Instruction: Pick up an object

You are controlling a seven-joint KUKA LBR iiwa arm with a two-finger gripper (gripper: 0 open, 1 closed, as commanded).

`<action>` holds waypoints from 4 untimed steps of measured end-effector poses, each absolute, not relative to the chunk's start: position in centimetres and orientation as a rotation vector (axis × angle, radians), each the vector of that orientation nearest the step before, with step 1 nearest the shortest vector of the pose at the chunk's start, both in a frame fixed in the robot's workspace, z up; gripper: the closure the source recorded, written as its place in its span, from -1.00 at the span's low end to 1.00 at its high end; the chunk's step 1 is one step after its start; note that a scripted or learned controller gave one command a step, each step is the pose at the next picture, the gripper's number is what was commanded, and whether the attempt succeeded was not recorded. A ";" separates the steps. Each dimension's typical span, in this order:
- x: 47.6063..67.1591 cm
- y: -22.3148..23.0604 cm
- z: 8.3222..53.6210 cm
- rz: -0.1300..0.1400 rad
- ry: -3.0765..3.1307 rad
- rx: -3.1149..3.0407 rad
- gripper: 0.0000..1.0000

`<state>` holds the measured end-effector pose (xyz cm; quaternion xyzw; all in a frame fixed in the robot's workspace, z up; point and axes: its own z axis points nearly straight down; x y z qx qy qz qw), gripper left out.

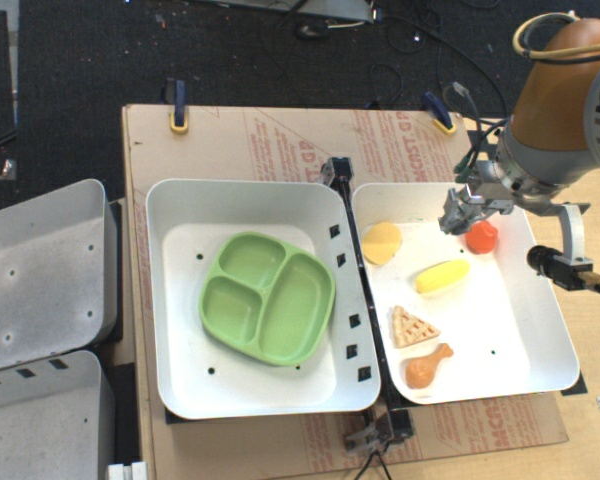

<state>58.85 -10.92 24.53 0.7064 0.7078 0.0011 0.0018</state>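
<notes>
The right bin [540,338] holds several toy foods. A red ball-like piece [482,237] lies near its far edge. A pale yellow round piece [382,243] is at the far left, and a yellow oblong piece [442,276] lies in the middle. A tan waffle-patterned wedge [412,326] and an orange drumstick [427,366] are toward the front. My gripper [463,212] hangs low over the bin's far side, just up and left of the red piece and close to it. Whether it touches the piece is unclear.
The left bin [170,268] contains a green three-compartment plate [268,298]. A black divider [358,288] runs between the bins. The grey and orange arm [555,98] comes in from the upper right. Grey trays [40,268] sit off the bench at left.
</notes>
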 end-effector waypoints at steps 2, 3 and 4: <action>61.3 -0.4 23.4 0.005 2.230 2.212 1.00; 61.7 4.4 24.2 0.004 2.230 2.212 1.00; 62.3 9.0 23.2 0.002 2.230 2.213 1.00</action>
